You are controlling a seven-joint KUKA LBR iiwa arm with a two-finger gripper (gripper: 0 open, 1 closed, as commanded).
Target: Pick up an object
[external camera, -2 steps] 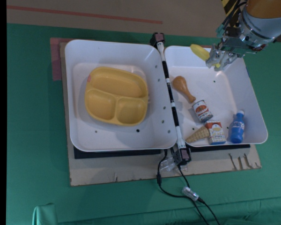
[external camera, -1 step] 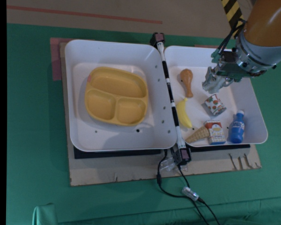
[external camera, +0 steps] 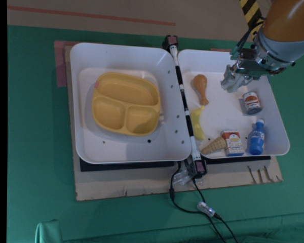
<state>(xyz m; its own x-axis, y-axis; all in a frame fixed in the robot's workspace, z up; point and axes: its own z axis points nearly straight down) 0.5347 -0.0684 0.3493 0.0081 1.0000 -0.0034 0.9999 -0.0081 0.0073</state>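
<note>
Six toys (external camera: 200, 87) in right bin (external camera: 273, 120); gripper (external camera: 232, 82) near far edge, finger state impossible to tell; drumstick just beside, toward divider, lengthwise near-to-far.

— How many bins (external camera: 91, 54) on the bench?

— Two, side by side. The left one has one yellow tray (external camera: 125, 104) with three compartments.

— And the right one?

— Six toys: one drumstick (external camera: 201, 87), one banana (external camera: 197, 121), one ice-cream cone (external camera: 214, 145), one small carton (external camera: 232, 142), one blue bottle (external camera: 256, 137), one can (external camera: 252, 103).

— Any doubles?

— None. One of each kind. One arm (external camera: 289, 19) too, with one gripper (external camera: 232, 82).
</note>
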